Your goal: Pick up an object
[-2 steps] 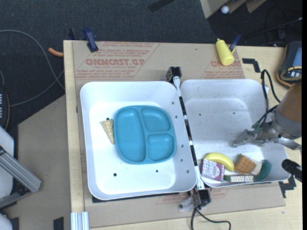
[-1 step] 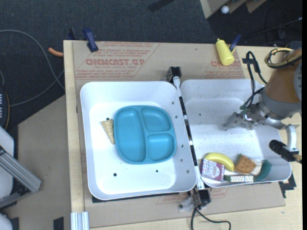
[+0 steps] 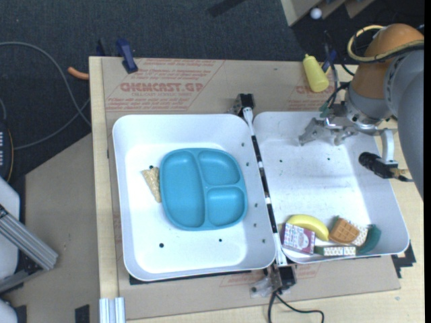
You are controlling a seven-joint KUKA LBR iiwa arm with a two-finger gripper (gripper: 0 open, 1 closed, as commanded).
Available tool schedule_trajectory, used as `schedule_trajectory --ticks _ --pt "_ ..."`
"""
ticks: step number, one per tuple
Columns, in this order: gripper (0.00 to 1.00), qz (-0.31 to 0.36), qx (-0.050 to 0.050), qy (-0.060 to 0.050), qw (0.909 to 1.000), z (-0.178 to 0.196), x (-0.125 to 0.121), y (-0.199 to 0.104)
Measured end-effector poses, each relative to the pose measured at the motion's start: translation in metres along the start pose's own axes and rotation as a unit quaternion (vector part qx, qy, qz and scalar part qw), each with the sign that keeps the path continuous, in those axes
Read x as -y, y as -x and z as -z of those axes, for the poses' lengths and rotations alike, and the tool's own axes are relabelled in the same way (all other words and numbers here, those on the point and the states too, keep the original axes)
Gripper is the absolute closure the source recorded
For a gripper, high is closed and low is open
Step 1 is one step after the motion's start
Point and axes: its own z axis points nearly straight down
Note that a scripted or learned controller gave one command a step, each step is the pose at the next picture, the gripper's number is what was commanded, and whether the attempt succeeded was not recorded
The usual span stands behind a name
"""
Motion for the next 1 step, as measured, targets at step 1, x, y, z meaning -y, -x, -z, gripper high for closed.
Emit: schedule_trajectory --ticks 1 --pt "0.0 0.0 0.0 -0.001 1.0 -0.0001 0.0002 -0.0011"
